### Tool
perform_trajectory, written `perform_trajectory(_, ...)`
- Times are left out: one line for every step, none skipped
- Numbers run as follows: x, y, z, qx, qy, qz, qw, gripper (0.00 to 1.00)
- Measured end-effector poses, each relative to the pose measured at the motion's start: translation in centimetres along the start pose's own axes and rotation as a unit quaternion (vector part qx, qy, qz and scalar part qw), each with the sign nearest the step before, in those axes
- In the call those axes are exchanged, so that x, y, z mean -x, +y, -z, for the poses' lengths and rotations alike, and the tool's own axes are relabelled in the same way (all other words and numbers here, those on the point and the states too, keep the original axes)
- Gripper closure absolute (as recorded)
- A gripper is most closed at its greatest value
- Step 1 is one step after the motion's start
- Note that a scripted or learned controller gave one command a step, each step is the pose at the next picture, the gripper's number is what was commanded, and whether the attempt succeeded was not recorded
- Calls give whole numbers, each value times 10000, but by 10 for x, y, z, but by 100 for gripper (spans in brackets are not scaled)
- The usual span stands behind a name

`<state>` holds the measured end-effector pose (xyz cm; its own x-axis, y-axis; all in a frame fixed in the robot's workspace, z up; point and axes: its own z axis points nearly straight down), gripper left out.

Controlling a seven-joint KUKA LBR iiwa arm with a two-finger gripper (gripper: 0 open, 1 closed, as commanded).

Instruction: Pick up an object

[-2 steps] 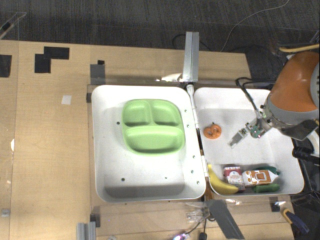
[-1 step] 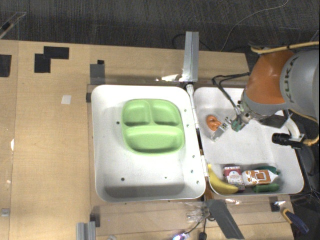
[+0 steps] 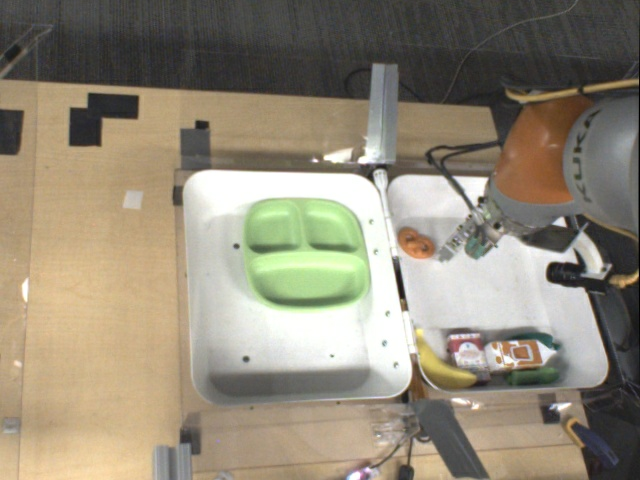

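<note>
Taking the right-hand shallow white bin [image 3: 520,298] as the landmark: along its near wall lie a yellow banana [image 3: 437,364], a small red-and-white packet [image 3: 466,350], an orange-and-white carton [image 3: 518,352] and something green [image 3: 533,375] tucked behind the carton, all crowded together, likely because loose items slide to the low edge. Beyond them is bare bin floor. Farther in, by the bin's left wall, a small round orange-brown object [image 3: 416,242] sits alone, and this isolated piece looks like the likeliest pick. Just to its right hangs the gripper [image 3: 468,242], tilted toward it but apart from it; whether it is spread or pressed together I cannot tell, since it is small and blurred. Left of the landmark, the other white bin [image 3: 215,348] holds a light green sectioned plastic tray [image 3: 304,251]. The green item's shape is unclear.
</note>
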<state>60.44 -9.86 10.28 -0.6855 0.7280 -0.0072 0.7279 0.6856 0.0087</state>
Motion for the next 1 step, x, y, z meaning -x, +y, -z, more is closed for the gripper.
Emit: perform_trajectory(-70,27,81,-19,20,590,9983,100)
